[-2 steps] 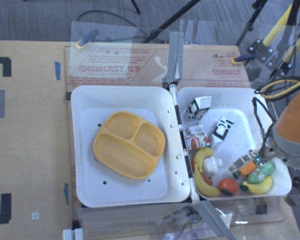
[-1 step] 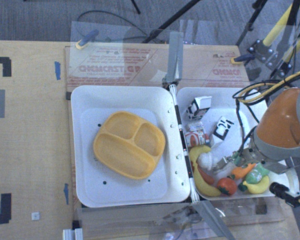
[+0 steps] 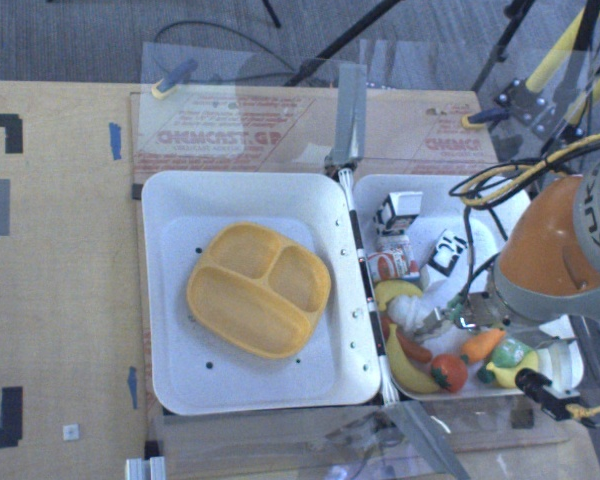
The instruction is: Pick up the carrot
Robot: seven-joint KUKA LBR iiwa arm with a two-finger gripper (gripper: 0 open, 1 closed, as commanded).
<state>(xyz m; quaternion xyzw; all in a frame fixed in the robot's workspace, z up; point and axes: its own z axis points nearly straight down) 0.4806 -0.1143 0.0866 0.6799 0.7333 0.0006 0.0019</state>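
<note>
One arm (bent) over carrot

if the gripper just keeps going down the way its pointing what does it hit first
Probably the white toy piece lying above the banana in the right bin. The gripper points down-left toward it; the carrot sits to its right, off that line. Depth is hard to judge.

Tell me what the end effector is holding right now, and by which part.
Cannot be told: the grey arm with the orange band covers the end effector. The small orange carrot lies in the right white bin.
</note>
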